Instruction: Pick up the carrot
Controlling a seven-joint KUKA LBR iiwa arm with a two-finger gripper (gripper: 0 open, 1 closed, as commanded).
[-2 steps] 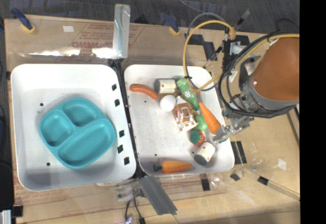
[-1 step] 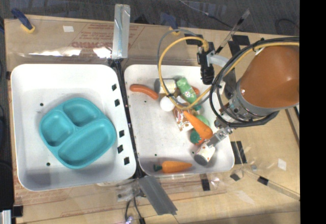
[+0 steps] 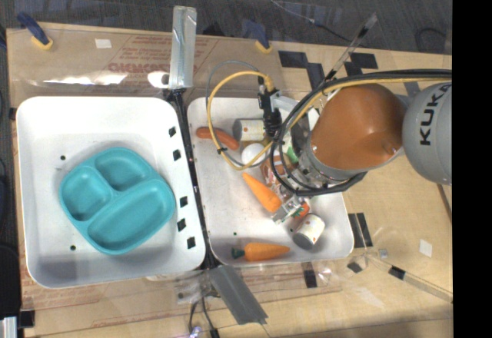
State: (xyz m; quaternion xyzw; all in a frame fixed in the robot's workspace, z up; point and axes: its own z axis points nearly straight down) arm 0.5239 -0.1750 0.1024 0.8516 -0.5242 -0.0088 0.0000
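An orange carrot (image 3: 260, 190) lies slanted in the middle of the right bin (image 3: 219, 210). A second carrot (image 3: 263, 252) with a green stub lies flat along that bin's near wall. A third orange, carrot-like piece (image 3: 217, 137) rests near the far left corner. My gripper (image 3: 287, 210) hangs under the orange wrist band, low over the bin, right at the lower right end of the middle carrot. The wrist and cables hide most of the gripper.
A white egg-shaped item (image 3: 252, 152) and a small can (image 3: 247, 130) sit behind the middle carrot. A white cup (image 3: 308, 231) lies just right of the gripper. The left bin (image 3: 38, 175) holds a teal divided plate (image 3: 117, 198). Yellow and black cables loop over the right bin's far side.
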